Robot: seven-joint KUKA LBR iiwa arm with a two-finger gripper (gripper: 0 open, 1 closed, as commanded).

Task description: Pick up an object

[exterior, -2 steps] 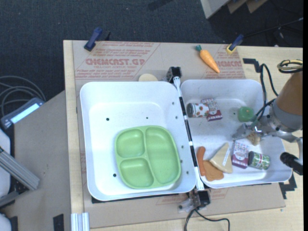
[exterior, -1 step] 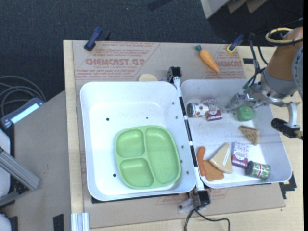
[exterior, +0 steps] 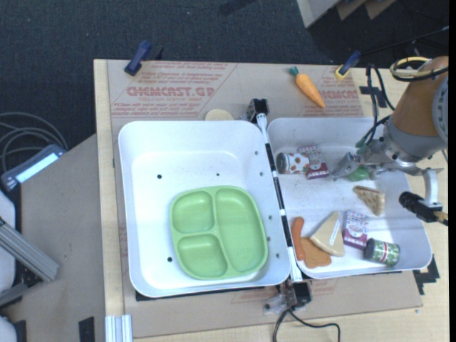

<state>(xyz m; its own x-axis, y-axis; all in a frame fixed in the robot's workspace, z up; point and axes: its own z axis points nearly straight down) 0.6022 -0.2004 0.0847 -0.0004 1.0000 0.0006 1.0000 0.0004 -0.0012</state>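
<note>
In right bin point(exterior: 420, 251): 2 cans point(exterior: 380, 251), 1 cheese wedge point(exterior: 328, 232); tool point(exterior: 350, 165) grip state unclear.

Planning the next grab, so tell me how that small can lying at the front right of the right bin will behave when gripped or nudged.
The can lies on its side, so a nudge would likely roll it, probably toward the bin wall close by. Its round, glossy-looking body may slip between closing pads unless squeezed across the middle. It looks rigid, so it should hold its shape.
</note>
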